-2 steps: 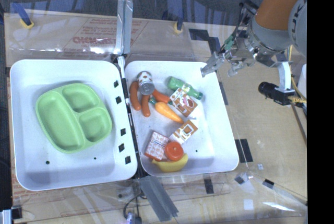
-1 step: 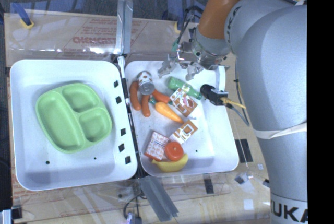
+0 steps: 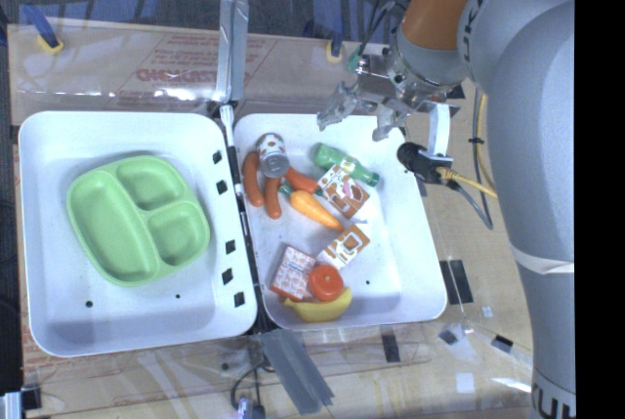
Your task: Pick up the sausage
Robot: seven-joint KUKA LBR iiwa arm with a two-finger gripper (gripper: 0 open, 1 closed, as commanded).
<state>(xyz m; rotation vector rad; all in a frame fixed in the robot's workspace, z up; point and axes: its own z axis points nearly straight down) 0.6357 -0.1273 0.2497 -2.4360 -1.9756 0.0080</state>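
The sausage (image 3: pixel 253 179) is reddish brown and lies along the left wall of the right bin (image 3: pixel 415 241); a second link (image 3: pixel 272 201) rests beside it. A small can (image 3: pixel 271 154) touches its upper end. My gripper (image 3: pixel 353 124) hangs over the bin's far rim, up and to the right of the sausage and well apart from it. Its fingers (image 3: pixel 328 114) are open and hold nothing.
Crowded near the sausage are a carrot (image 3: pixel 314 208), a green bottle (image 3: pixel 344 162), juice cartons (image 3: pixel 342 189), a tomato (image 3: pixel 327 282) and a banana (image 3: pixel 318 311). The left bin (image 3: pixel 39 310) holds a green divided plate (image 3: pixel 137 219). A metal divider (image 3: pixel 232 46) stands between the bins.
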